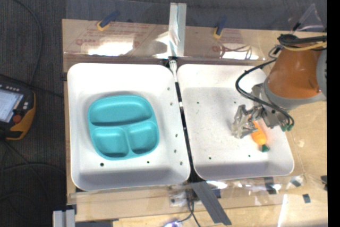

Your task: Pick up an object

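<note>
The tool (243,124), whose grip we cannot tell, hangs just beside the orange carrot (259,138) near the right bin's (212,167) right wall, and we fear it could nudge the carrot away.

the arm (297,74) is cut off at the right edge, and the gripper (241,124) partly covers the small orange object (259,137), too small to identify.

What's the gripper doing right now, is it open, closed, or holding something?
Gripper: low in the right bin, beside the orange carrot-like toy; open or closed cannot be told, and no grasp is visible.
</note>
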